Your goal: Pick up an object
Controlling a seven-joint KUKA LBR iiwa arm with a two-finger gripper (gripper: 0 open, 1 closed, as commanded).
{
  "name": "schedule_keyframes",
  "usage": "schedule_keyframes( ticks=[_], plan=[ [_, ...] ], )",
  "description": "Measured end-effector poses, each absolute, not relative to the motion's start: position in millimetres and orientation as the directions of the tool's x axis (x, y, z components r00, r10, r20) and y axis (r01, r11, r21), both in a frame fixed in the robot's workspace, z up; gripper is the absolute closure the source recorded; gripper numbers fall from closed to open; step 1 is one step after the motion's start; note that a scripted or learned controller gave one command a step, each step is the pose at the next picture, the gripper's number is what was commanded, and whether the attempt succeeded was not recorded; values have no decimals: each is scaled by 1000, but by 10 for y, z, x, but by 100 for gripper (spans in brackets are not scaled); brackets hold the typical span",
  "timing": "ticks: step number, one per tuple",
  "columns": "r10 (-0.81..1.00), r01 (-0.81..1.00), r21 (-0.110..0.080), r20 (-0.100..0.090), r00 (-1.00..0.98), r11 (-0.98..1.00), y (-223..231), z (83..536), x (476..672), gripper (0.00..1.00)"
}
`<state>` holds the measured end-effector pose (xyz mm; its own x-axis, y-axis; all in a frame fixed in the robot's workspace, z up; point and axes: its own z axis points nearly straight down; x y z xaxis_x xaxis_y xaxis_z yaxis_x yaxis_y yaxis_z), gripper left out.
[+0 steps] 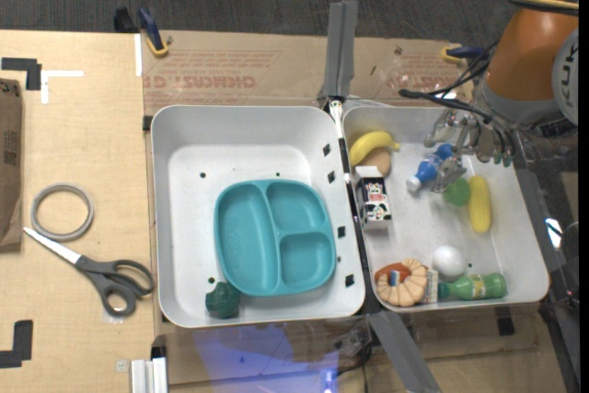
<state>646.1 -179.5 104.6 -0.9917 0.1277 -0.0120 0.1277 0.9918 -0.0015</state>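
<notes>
Tool (448, 163) is hanging low in the right bin (526, 218), upper part, w/ a blue-and-white object (429, 171) right at its tip; can't tell whether it's gripping it or how far it's open. Green piece (456, 192) and yellow corn-like item (479, 203) are lying just beside. Banana (372, 145) is sitting near the divider. Left bin (184, 143) is carrying a teal divided plate (274, 236). Scissors (97, 270) and tape roll (62, 211) are lying on the counter (74, 124).

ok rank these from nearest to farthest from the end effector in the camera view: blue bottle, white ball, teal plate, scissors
1. blue bottle, right bin, right by the end effector
2. white ball, right bin, toward its front edge
3. teal plate, middle of the left bin
4. scissors, on the bench left of both bins
</notes>
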Motion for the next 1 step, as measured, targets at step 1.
schedule_keyframes(
  ticks=[1],
  plan=[
    [138,138,0,-4,-990,990,-2225,937,6239,0]
  ],
)
